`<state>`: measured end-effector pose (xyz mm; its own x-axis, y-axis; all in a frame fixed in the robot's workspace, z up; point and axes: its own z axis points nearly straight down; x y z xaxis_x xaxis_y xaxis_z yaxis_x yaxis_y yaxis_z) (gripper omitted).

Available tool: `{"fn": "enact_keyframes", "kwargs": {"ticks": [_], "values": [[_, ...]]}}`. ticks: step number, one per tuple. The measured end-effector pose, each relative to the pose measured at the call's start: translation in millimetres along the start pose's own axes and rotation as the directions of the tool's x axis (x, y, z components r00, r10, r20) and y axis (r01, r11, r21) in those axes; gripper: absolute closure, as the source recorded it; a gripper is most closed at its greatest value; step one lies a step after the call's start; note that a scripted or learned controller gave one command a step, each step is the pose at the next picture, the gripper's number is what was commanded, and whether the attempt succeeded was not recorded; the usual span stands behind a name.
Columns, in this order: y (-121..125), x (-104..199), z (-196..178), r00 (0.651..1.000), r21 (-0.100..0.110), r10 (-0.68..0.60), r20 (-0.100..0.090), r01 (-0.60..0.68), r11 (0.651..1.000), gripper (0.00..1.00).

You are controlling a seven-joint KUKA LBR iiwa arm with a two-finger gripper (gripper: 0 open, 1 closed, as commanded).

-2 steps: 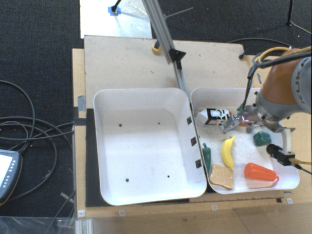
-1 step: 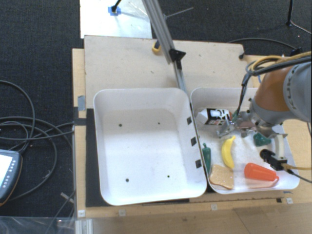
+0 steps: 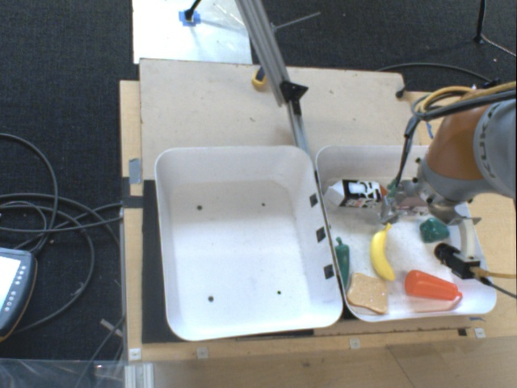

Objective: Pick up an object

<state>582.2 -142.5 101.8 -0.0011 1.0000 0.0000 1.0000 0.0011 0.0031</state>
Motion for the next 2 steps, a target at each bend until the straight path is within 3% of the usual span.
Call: {"fn": "enact_keyframes", "kwargs": {"ticks": [2], "values": [[-3,-6,-127,1.0,-0.006,-0.003,0.003,0.003,1.0,1.0]]}}
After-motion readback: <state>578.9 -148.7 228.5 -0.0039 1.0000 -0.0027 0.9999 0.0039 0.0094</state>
